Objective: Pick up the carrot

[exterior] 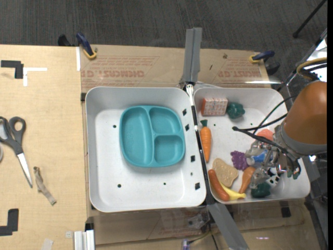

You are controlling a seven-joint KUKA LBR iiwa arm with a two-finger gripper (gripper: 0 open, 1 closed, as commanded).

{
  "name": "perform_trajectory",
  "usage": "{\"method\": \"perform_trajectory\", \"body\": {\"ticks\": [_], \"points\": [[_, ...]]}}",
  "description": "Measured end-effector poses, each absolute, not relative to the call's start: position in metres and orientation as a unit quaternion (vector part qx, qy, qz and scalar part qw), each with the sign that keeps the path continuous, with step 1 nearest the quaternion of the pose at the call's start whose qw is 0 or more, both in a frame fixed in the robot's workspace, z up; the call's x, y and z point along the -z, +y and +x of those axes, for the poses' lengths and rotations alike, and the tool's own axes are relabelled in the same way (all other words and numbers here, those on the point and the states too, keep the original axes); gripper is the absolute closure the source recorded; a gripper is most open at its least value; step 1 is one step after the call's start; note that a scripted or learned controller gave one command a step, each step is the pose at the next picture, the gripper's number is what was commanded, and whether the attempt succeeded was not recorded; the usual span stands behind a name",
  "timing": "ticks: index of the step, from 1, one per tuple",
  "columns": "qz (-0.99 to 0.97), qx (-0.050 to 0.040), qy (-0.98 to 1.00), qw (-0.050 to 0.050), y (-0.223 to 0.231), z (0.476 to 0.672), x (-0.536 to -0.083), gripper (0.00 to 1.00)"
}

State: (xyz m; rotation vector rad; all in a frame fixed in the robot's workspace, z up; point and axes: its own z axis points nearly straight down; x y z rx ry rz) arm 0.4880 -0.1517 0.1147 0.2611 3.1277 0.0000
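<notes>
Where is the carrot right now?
The carrot lies in the right bin, against its left wall, below the pink box and above the bread slice.

A dark grey floor (130, 9) fills the top of the frame. A light wooden bench (41, 139) sits on the left, with scissors (15, 145) lying on it.

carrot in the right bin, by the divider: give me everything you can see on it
The carrot is a small orange toy, plastic-looking, with a dark green top pointing toward the back of the right bin and a tapered tip pointing toward the front. It lies flat on the bin floor along the left wall, next to the divider. Nothing appears to touch it; the tan bread-like piece lies just past its tip. The gripper is off to its right, over the clutter of toys.
</notes>
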Motion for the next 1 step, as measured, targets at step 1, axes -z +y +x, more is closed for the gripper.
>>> {"method": "perform_trajectory", "body": {"ticks": [1], "points": [[0.107, -0.0002, 0.994, 0.007, -0.1196, 0.4824, -0.0971, 0.0]]}}
